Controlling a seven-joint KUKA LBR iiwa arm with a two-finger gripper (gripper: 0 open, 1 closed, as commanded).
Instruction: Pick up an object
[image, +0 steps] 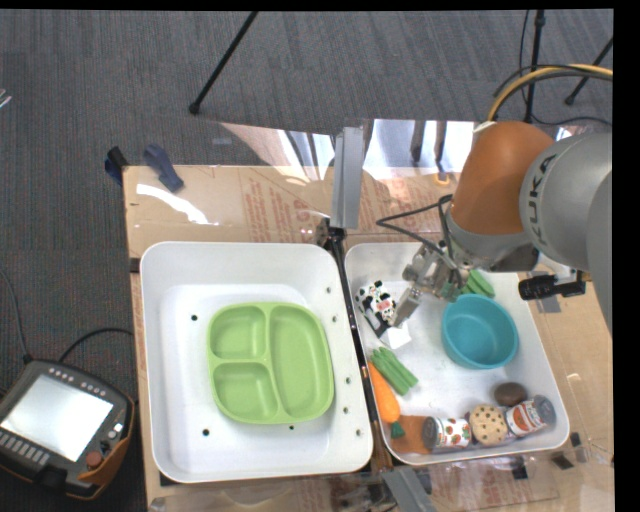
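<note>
Cans (447, 432) lay nearest, at the right bin's (552, 385) front rim. Beside the blue bowl (480, 333), the gripper (412, 297) hung just over the cow toy (376, 303), jaws seemingly apart. A straight descent centred on the toy would serve best. Its far side was hidden.

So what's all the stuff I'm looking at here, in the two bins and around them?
Divided plate: one, light green, left bin.
Bowl: one, teal, right bin.
Cow toy: one, black and white, right bin's left side.
Green stalks: one bunch, below the cow.
Carrot: one, orange, left wall.
Cans: two, near edge.
Cookie: one, tan, between cans.
Brown lump: one, above the cookie.
Handheld screen: one, grey, floor at left.
Arm: grey and orange, from right.
Tool: beside the cow.
</note>
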